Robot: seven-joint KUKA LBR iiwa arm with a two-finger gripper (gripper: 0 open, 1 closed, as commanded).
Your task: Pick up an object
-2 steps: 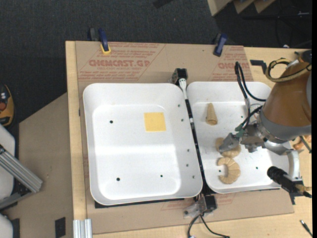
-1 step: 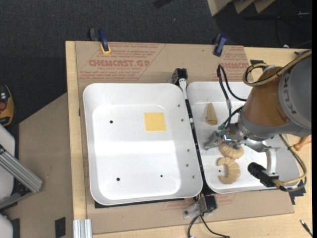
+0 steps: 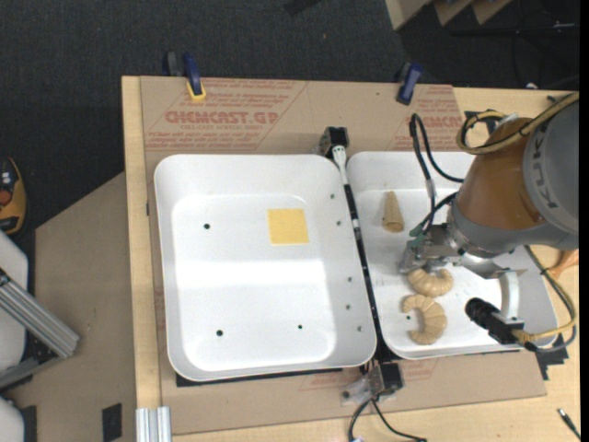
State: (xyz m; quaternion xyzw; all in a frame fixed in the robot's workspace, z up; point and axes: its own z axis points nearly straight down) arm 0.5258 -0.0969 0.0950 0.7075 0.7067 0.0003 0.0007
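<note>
Two croissants [image 3: 426, 300] lie in the right bin [image 3: 479, 343]; the tool [image 3: 416, 251] hangs just above the upper one, its grip state unclear. A centred, straight descent should serve best.

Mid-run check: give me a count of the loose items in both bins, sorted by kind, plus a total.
Yellow cheese slice, left bin: 1
Ice cream cone, right bin: 1
Croissants, right bin, one right under the arm's wrist, one nearer the front rim: 2
Total: 4
</note>
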